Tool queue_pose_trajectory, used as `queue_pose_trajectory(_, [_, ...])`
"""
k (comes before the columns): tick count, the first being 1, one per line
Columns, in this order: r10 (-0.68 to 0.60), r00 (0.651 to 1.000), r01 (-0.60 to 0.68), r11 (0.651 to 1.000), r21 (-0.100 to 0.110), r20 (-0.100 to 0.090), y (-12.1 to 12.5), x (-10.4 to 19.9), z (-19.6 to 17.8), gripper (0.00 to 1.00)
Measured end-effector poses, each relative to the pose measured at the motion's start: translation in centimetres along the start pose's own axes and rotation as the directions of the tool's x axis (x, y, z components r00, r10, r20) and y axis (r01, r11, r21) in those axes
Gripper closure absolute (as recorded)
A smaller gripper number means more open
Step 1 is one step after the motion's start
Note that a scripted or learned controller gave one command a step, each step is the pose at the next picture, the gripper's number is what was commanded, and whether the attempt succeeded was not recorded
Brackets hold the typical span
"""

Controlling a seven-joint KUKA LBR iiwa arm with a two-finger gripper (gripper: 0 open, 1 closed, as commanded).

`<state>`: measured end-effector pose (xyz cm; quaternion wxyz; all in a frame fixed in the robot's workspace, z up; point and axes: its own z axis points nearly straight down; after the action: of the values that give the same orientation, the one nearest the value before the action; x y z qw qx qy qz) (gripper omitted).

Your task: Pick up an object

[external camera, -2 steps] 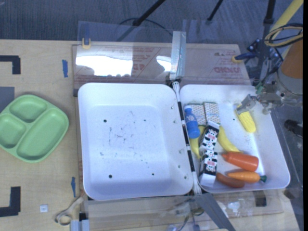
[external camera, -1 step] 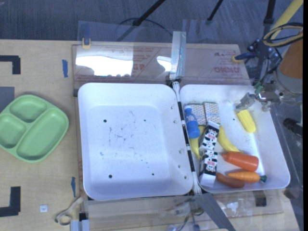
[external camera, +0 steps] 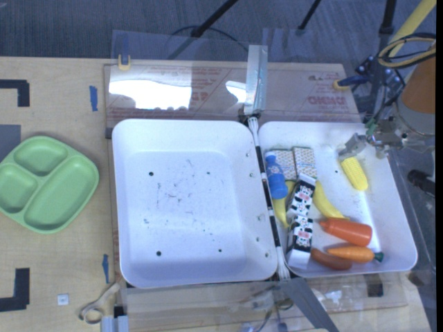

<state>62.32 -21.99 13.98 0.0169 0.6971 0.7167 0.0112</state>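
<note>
In the right bin (external camera: 405, 206) lie several toys. A yellow corn cob (external camera: 354, 173) sits near the back right, with a banana (external camera: 324, 200) to its left. Toward the front are an orange carrot (external camera: 346, 231), a smaller carrot with a green tip (external camera: 354, 254) and a brown sausage (external camera: 331, 260). A blue bottle (external camera: 275, 178), a black-and-white box (external camera: 302, 216) and two waffle-patterned pieces (external camera: 294, 162) lie along the left wall. My gripper (external camera: 365, 146) hangs just behind the corn cob, open, with nothing between its fingers.
The left bin (external camera: 187, 199) sits beside the right one, a ridge between them. A green divided plate (external camera: 45, 183) rests on the bench at the far left. A clear panel (external camera: 180, 92) stands behind the bins. Cables and stands crowd the back right.
</note>
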Motion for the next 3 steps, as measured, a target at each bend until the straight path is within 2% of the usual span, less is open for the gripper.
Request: queue_pose_trajectory(3, [0.002,1.000,-0.002,1.000,-0.010,0.002,0.00,0.06,0.15,0.00])
